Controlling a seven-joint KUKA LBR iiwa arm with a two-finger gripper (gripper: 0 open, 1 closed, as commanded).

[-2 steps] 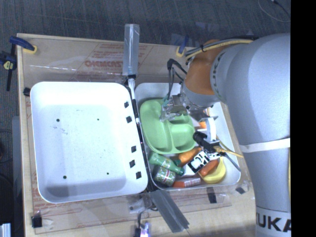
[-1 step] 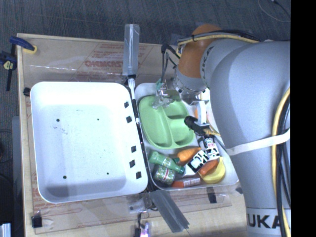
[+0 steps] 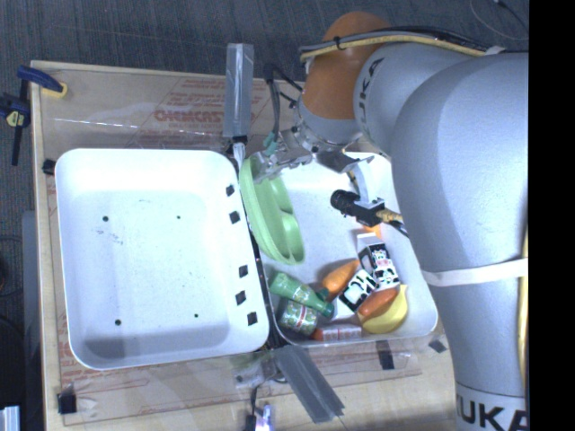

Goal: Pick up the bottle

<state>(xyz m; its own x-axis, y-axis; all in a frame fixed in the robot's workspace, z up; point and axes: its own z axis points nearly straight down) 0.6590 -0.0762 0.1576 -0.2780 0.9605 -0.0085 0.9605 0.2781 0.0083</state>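
A: Over the right bin's far end, the gripper sits by the divider; arm covers much of that bin. Open or shut?

B: Can't tell, metal parts blur together against the pale green dish tilted just below them. Nothing visibly held.

A: Bottle?

B: Green bottle lies on its side well below the gripper, toward the bin's near end, past the dish. Its lower end merges with a green can-like thing, boundary is hard to make out.

A: Around it?

B: Orange carrot-shaped toy touching its right side, black-and-white patterned carton beyond that, yellow-orange fruit at the corner. Small reddish item under the pile, mostly hidden.

A: Left bin?

B: Left of the gripper, bare white floor with a few dark dots.
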